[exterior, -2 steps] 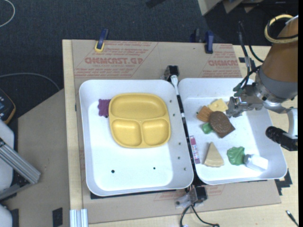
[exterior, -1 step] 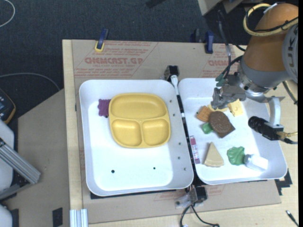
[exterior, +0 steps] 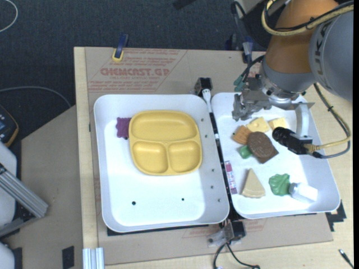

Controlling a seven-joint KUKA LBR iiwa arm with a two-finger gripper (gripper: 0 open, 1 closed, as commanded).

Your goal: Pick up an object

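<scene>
My gripper (exterior: 242, 110) hangs over the back left part of the right bin (exterior: 320, 203), just behind a pale yellow cheese-like piece (exterior: 258, 125) and an orange-brown cracker (exterior: 242, 134). No object shows in its grasp. A dark brown round patty (exterior: 262, 147) lies in front of those, with a small green piece (exterior: 244, 151) at its left. Nearer the front lie a tan wedge (exterior: 253, 184), a green leafy toy (exterior: 279, 183) and a white piece (exterior: 304, 193). A second yellow piece (exterior: 278, 123) sits further right.
The left bin (exterior: 106, 167) holds a yellow divided tray (exterior: 165, 140) with a purple item (exterior: 122, 126) at its left edge. The arm's orange band (exterior: 300, 15) and grey body loom over the right bin's back corner.
</scene>
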